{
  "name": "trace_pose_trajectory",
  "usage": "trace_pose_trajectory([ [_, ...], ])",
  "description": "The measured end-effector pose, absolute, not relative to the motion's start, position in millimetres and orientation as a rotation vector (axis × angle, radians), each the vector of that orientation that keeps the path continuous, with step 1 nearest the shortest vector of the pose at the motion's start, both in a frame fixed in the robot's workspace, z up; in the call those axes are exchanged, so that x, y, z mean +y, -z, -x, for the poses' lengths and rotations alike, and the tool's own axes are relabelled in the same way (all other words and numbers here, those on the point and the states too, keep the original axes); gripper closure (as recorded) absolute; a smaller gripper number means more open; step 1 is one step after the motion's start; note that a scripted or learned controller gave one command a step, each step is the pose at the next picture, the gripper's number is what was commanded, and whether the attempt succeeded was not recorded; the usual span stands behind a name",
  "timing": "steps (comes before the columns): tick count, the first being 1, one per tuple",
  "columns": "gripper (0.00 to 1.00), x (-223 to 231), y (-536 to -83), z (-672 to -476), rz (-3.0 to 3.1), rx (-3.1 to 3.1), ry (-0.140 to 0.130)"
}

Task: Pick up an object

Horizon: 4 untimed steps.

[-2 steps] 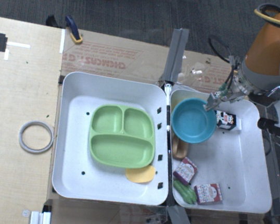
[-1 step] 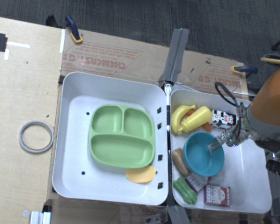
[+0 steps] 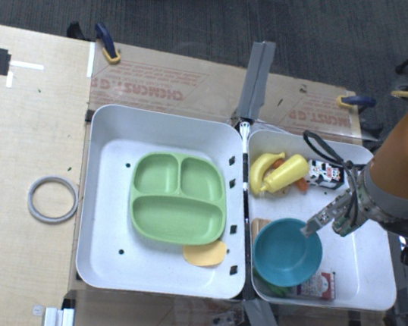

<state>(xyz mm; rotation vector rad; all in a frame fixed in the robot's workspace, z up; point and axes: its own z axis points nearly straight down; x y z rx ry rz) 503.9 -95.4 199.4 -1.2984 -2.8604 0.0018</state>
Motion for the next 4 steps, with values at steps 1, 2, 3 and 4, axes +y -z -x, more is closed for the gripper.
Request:
trace_pose_trajectory([
  [1, 1.0, -133, -171, -491.7, 1.397, -2.814, 0.0],
  [2, 1.0, -145, -175, -480.6, 0.71, -3.069, 0.001],
  [3, 1.0, -73, -292, -499.0, 0.602, -3.086, 0.0],
  [4, 1.0, -166, -321, -531.1, -0.088, -3.144, 0.0],
])
